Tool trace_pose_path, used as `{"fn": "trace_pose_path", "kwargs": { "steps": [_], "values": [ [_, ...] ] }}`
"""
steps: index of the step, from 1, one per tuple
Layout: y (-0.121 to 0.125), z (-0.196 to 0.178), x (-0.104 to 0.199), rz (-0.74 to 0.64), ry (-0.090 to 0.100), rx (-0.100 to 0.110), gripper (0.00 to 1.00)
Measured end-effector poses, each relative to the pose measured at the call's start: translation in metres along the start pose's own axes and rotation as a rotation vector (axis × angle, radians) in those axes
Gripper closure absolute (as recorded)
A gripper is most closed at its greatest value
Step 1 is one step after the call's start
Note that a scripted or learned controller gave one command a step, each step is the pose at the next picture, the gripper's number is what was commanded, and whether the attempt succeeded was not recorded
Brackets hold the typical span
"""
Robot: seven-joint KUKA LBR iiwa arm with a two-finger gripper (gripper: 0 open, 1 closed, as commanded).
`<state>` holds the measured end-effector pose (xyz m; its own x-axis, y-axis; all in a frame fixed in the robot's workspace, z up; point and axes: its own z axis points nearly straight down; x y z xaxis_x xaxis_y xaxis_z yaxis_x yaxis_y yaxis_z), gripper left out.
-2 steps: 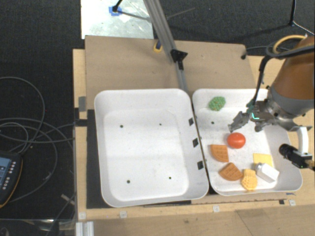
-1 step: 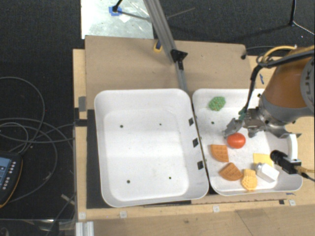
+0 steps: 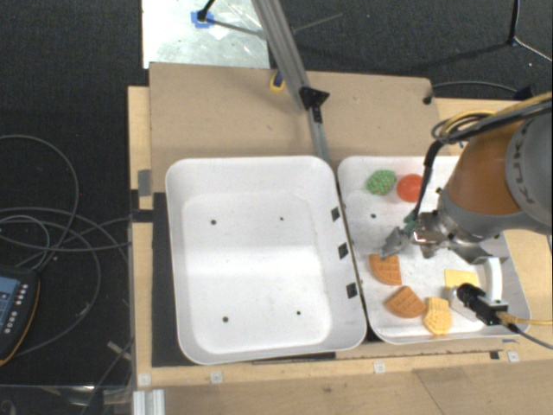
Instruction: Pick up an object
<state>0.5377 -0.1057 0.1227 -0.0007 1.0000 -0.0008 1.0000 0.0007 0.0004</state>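
Gripper [image 3: 399, 242] sits low in the right bin [image 3: 363, 175], tip just above and left of the nearest orange waffle piece [image 3: 386, 269]; at this res I can't tell how the jaws stand or if anything's caught in them. No obj visibly lifted, so I'd judge the pick not yet made. Working outward: a 2nd orange piece [image 3: 404, 302] and a yellow waffle piece [image 3: 437, 316] lie near the front rim, a pale yellow block [image 3: 460, 277] just beside the arm's wrist, and a green knobbly ball [image 3: 380, 181] w/ a red ball [image 3: 409, 187] touching or nearly so at the back. Left bin [image 3: 251, 258] is beside it, sharing the middle wall. Risks as I see them: tip looks offset from the waffle's centre, so a closing grip could clip its edge and flick it away or pinch air; pieces are flat, so the tip may scrape bin floor instead; the middle wall is close on the left, little room to shift; cable [image 3: 428, 175] hanging off the wrist could drag over the red ball. Writing: dark lettering on the arm's orange band [image 3: 484, 175], too small to read; no other labels legible.
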Motion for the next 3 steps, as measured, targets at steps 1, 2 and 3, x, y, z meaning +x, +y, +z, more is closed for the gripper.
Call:
{"fn": "trace_pose_path", "kwargs": {
  "steps": [1,2,3],
  "values": [
    [0.002,0.03,0.002,-0.002,0.006,-0.002,0.0],
    [0.004,0.017,0.001,-0.002,0.003,-0.008,1.0],
    [0.005,-0.026,-0.001,-0.003,0.0,-0.004,1.0]
  ]
}}
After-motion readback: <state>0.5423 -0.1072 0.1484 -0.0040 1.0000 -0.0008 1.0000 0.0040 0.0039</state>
